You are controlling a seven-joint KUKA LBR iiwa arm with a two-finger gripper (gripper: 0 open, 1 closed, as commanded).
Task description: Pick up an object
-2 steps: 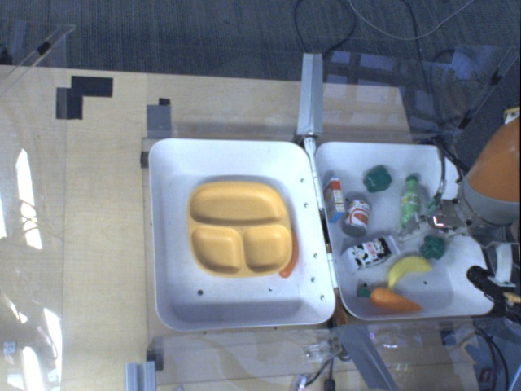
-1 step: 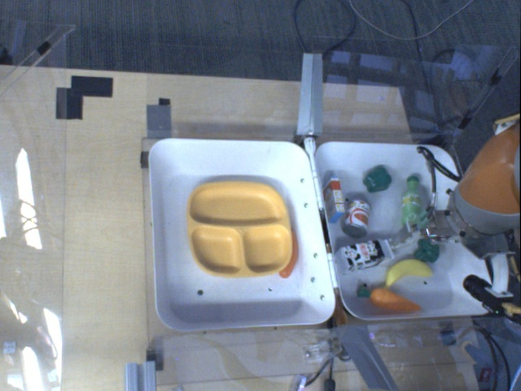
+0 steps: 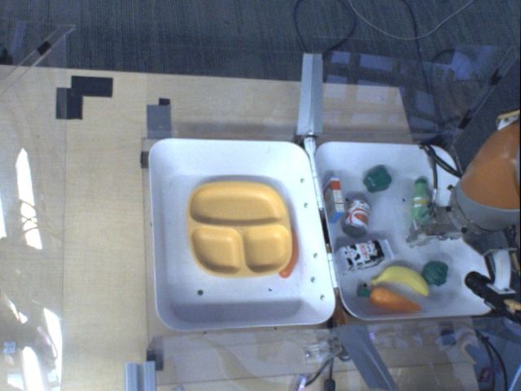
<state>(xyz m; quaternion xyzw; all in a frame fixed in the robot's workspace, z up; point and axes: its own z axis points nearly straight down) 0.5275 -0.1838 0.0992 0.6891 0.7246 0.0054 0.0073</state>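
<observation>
1. Left bin (image 3: 163,243), centre of frame: holds a yellow 3-compartment tray (image 3: 241,225) with a small orange piece (image 3: 287,265) touching its lower right corner. Nothing here is near the arm.
2. Right bin (image 3: 352,155), right of centre, carries the candidate objects. From its left wall rightwards: a small tube (image 3: 333,196), a red-and-white can (image 3: 356,213) just beside it, a black-and-white box (image 3: 362,253) below them, a banana (image 3: 401,278) lying on a carrot (image 3: 393,299) at the lower edge, a dark green lump (image 3: 377,177) at the top, a green bottle (image 3: 420,200) and a second green lump (image 3: 435,272).
3. Gripper (image 3: 430,233), right edge of frame, sits low in the right bin just below the green bottle. I cannot tell whether its fingers are spread or pressed together; nothing is visibly between them.
4. Risk A: the bottle stands touching or almost touching the gripper. A descent slightly off line could tip it or shove it toward the bin wall rather than trap it.
5. Risk B: the banana and carrot overlap, so a grab there may lift 1 and drag the other, or slip off the curved skin.
6. Risk C: closing on bare bin floor between the bottle and the lower green lump, coming up empty.
</observation>
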